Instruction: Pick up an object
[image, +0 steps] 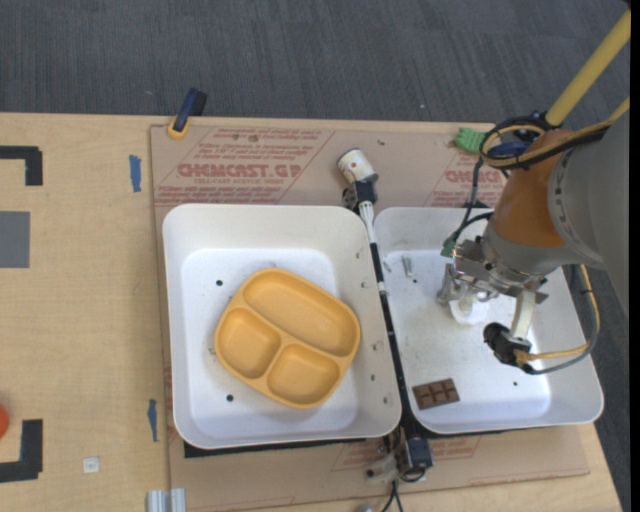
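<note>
Wooden counter (80, 300) carries two white bins: the left bin (190, 330) holds a yellow divided tray (288, 337), and the right bin (570, 395) holds a small brown block (436, 394) near its front edge. Over the right bin's middle, the hand (466, 295) points down at a small white object (463, 309); whether it is gripped, I cannot tell.

**Pale Wooden Desk Against Dark Grey Carpet**

A light wooden desk (80, 330) fills most of the view, lit evenly with soft shadows. Beyond its far edge lies a dark grey carpeted floor (300, 50). A brown cardboard sheet (250, 165) with red print covers the desk's middle. Black tape marks (25, 165) and a grey square (12, 240) sit near the left edge, with small blue tape strips (135, 172) close by.
</note>
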